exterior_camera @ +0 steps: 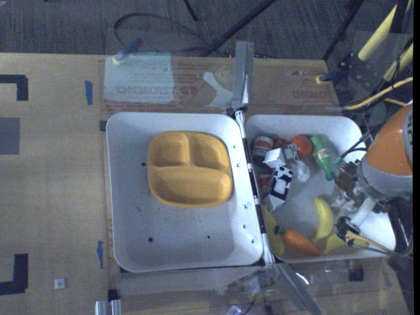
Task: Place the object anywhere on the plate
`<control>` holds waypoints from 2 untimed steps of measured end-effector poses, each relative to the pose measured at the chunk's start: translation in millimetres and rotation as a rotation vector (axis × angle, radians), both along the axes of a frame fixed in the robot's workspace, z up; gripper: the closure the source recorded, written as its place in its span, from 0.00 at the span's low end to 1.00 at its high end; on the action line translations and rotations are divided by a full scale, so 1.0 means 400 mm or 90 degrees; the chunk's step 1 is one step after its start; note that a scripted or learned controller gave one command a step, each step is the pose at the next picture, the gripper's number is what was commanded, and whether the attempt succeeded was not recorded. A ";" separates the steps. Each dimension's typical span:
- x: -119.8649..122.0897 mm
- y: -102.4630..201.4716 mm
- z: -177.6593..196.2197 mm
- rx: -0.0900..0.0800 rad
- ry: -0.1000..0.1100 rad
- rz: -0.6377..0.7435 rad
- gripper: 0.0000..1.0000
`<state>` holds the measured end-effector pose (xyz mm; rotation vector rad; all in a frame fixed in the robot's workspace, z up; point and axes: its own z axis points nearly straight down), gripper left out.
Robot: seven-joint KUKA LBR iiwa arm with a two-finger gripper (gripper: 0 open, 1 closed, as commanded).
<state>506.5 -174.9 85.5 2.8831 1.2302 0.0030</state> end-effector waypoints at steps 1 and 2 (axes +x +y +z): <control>-0.058 -0.024 0.001 0.003 -0.001 0.042 1.00; -0.066 -0.062 0.124 0.004 0.005 0.144 1.00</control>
